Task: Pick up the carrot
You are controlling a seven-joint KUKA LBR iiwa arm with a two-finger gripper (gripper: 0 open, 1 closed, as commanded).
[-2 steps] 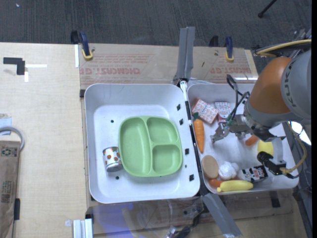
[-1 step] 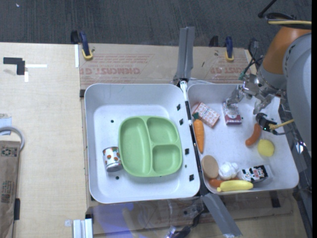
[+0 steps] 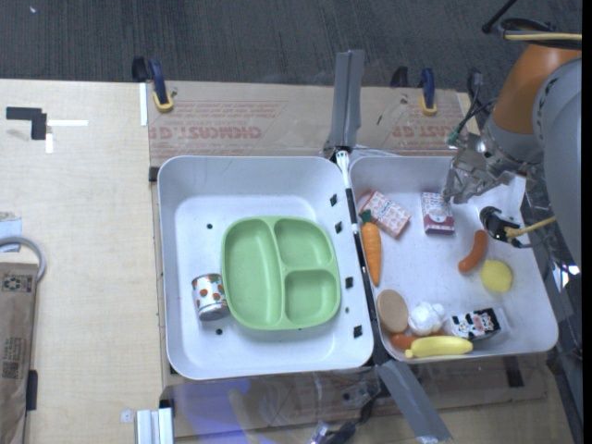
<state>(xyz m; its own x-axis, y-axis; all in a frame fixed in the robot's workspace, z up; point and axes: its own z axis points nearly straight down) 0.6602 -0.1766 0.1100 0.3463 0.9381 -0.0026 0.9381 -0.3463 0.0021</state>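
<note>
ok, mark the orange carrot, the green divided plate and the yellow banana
orange carrot (image 3: 372,252), camera view, mid-body
green divided plate (image 3: 247,271), camera view, floor of its long left compartment
yellow banana (image 3: 440,346), camera view, middle of the peel

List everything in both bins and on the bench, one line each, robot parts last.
carrot: 1, orange, right bin, along its left wall
sausage: 1, red-orange, right bin, right of centre
lemon: 1, yellow, right bin, near right wall
banana: 1, yellow, right bin, front edge
small cartons: 2, red and white, right bin, rear
divided plate: 1, green, left bin, centre
can: 1, spotted, left bin, left of plate
clamps: 2, blue and yellow, rear edge
gripper: 1, grey, above right bin's rear
</note>
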